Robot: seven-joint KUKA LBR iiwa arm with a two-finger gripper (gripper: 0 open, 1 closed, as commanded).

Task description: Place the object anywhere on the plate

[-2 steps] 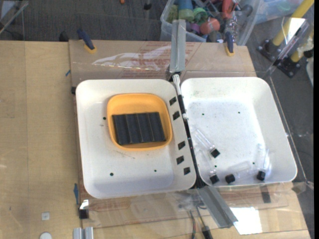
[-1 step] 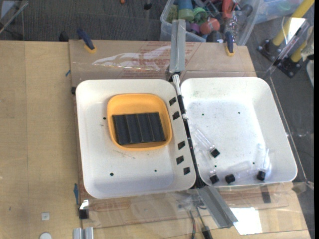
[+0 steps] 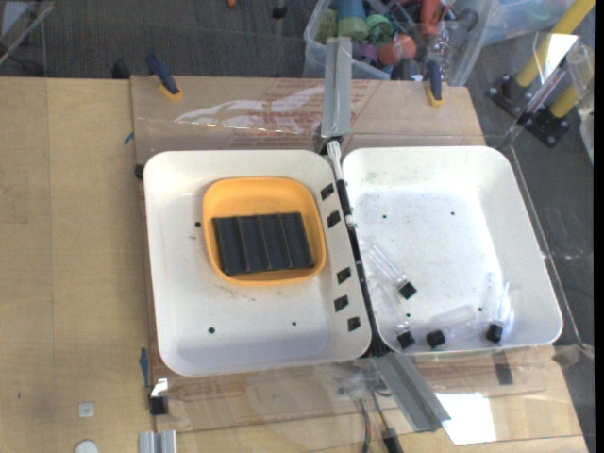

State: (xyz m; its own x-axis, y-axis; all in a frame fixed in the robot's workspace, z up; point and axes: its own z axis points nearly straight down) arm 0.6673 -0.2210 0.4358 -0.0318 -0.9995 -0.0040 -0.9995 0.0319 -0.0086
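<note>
Already a dark ribbed block (image 3: 262,243) lies flat on the orange plate (image 3: 219,201), long axis left-right across the left bin (image 3: 179,291)

Even, fairly bright overhead light falls on the surface (image 3: 66,253), leaving the two white bins (image 3: 434,196) close to washed out with faint glare on the clear tape above them, shadows short and soft, and the whole picture slightly soft and grainy, most so toward the cluttered top edge.
</note>
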